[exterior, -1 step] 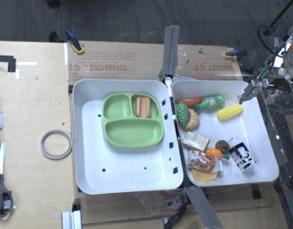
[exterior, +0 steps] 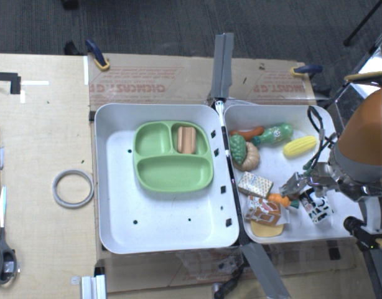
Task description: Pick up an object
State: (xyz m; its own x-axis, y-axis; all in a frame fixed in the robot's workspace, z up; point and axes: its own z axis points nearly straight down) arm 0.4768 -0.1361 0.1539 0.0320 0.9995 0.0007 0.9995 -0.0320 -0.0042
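Two white bins sit side by side. The left bin [exterior: 116, 185] holds a green tray [exterior: 172, 170] with a sausage [exterior: 186, 140] in its upper right compartment. The right bin [exterior: 275, 111] holds a corn cob [exterior: 300, 146], a green bottle [exterior: 275, 133] and a carrot [exterior: 248, 131]. The gripper [exterior: 298, 185] hangs low over its lower part, near a small orange toy [exterior: 279, 200].

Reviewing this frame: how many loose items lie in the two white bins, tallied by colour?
Green: 3 - divided plastic plate, bottle-shaped toy, knobbly toy vegetable
Yellow: 2 - corn cob, flat disc
Orange or red: 3 - carrot, small piece, printed packet
Tan: 3 - sausage-like piece, round lump, patterned box
Total: 11
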